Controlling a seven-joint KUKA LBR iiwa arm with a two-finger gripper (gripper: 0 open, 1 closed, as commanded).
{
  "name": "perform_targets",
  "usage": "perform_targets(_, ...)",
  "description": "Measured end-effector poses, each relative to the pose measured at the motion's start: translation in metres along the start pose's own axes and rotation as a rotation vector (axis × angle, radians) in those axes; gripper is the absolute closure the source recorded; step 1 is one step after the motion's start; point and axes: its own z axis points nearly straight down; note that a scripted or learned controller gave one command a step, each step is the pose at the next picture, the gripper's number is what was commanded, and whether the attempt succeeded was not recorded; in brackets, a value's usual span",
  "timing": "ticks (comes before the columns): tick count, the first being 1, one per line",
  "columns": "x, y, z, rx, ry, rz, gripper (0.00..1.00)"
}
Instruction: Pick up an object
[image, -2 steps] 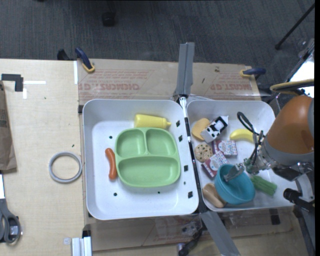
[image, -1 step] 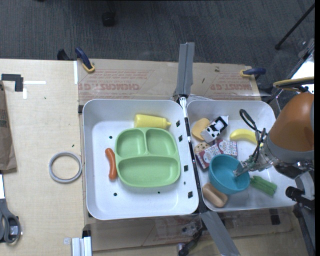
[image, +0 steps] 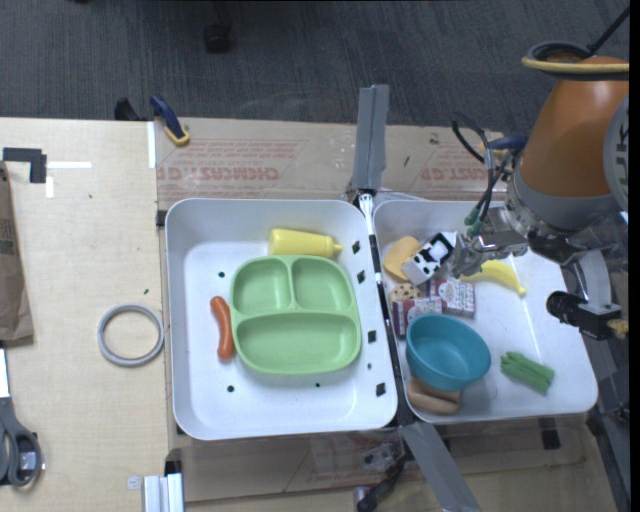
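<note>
Gripper (image: 468, 258) sits low in my right bin (image: 570, 385), grip unclear, crowded by banana (image: 503, 274) and dice (image: 432, 254); open floor lies right.

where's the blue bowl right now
The blue bowl sits in the right bin, near its front-left corner, just behind a hot dog and left of the green toy.

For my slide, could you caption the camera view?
Gripper low in right bin beside banana; green plate in left bin.
</note>
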Motion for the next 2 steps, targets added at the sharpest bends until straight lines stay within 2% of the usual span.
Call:
perform_targets(1,-0.0512,0.0355,0.0804,0.0,0.0,-0.164,1.0)
perform_targets(2,-0.051,0.0356,0.0803,0.0,0.0,-0.164,0.0)
